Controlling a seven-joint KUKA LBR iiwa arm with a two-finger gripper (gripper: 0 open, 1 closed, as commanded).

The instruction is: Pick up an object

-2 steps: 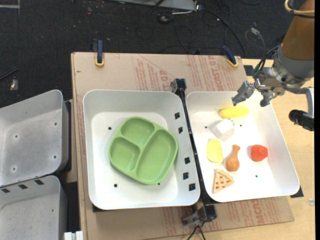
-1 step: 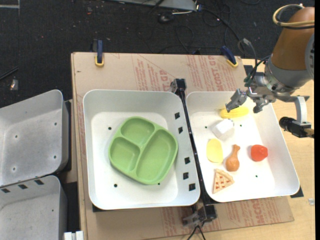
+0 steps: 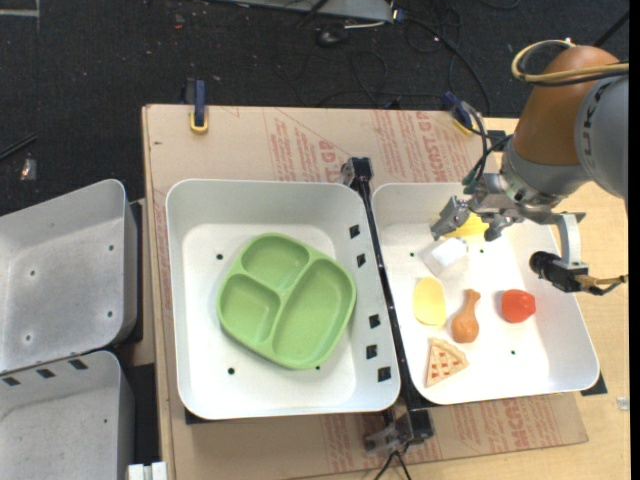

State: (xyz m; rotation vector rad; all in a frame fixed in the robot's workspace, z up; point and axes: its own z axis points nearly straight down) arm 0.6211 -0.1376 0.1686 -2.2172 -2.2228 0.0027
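My gripper (image 3: 469, 220) hangs low over the back of the right bin (image 3: 580, 353), open. Its two fingers stand apart on either side of a small yellow object (image 3: 471, 229), which is partly hidden beneath it. A white block (image 3: 447, 255) lies just in front of the gripper, to the left. Nearer the front of that bin lie a pale yellow oval piece (image 3: 429, 300), a brown drumstick (image 3: 465, 315), a red tomato (image 3: 517, 306) and a pizza slice (image 3: 444, 361).
A green divided plate (image 3: 288, 300) lies in the left bin (image 3: 190, 368). A black divider (image 3: 375, 278) runs between the bins. White trays (image 3: 60, 268) sit off the bench at the left. A black cable fitting (image 3: 556, 269) hangs over the right bin's right side.
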